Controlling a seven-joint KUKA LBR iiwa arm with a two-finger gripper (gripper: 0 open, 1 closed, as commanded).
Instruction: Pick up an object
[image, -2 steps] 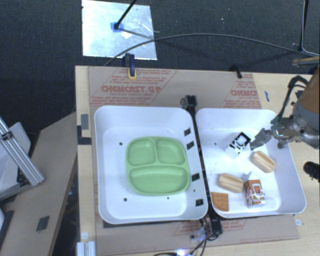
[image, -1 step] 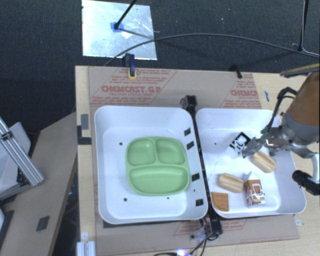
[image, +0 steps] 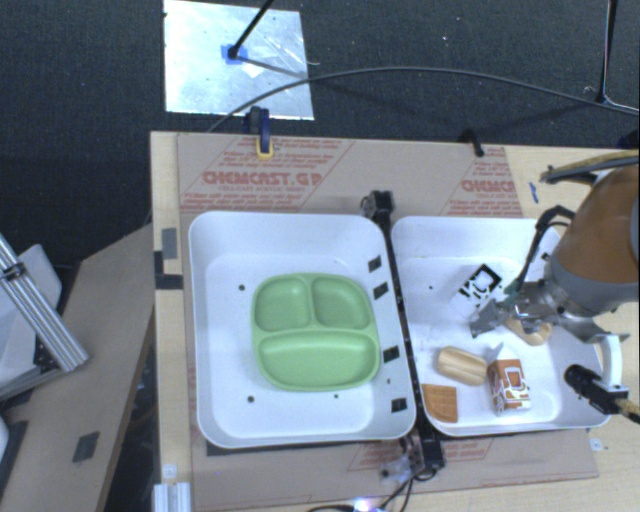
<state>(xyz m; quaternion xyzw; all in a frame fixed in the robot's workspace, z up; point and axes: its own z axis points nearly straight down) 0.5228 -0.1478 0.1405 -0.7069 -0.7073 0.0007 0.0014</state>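
Two white bins: left bin (image: 215, 330) holds one green divided plate (image: 315, 331); right bin (image: 440, 245) holds one bread roll (image: 461, 365), cracker (image: 440, 402), carton (image: 509, 386), with the jaws (image: 492, 318) low above them, state unclear.

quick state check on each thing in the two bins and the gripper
green divided plate: flat in the left bin, compartments bare
bread roll: lying on its side, right bin
small carton: lying beside the roll
cracker: flat at the front rim
gripper: low in the right bin
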